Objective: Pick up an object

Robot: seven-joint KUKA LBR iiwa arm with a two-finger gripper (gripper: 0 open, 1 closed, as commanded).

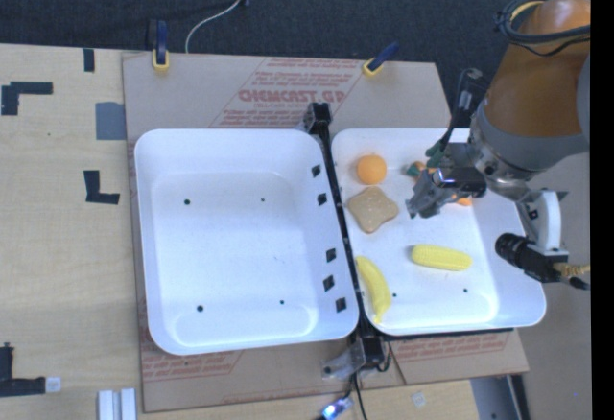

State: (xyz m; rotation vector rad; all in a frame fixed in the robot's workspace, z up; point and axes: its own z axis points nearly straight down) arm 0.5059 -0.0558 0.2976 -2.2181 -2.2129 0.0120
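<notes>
Arm (537, 92): grey with an orange upper section, reaching in from the right and leaning over the right bin (480, 313), its wrist angling down and to the left.

Claw (427, 200): dark, hanging low over the upper middle of the right bin, pointing toward the bin floor. Whether it is open or closed cannot be told at this angle, and nothing is showing as gripped in it.

Right bin contents:
- Orange ball (371, 169): sitting near the upper left corner, close to the divider between the bins, well left of the claw.
- Tan bread slice (371, 209): lying just below the orange ball, near the claw's left side but apart from it.
- Corn cob (441, 258): yellow, lying on its side in the middle of the bin, below the claw.
- Banana (373, 286): yellow, lying along the lower left wall, beside the divider.
- Small orange item (464, 201) and small green item (415, 167): peeking out beside the claw, partly hidden, too obscured to identify.

Left bin (153, 217): white, lying just beside the right bin, touching along the shared edge.

Surface (58, 245): pale wood, carrying a cardboard sheet (278, 92) beneath both bins, with two clamps (158, 42) holding its far edge.
</notes>
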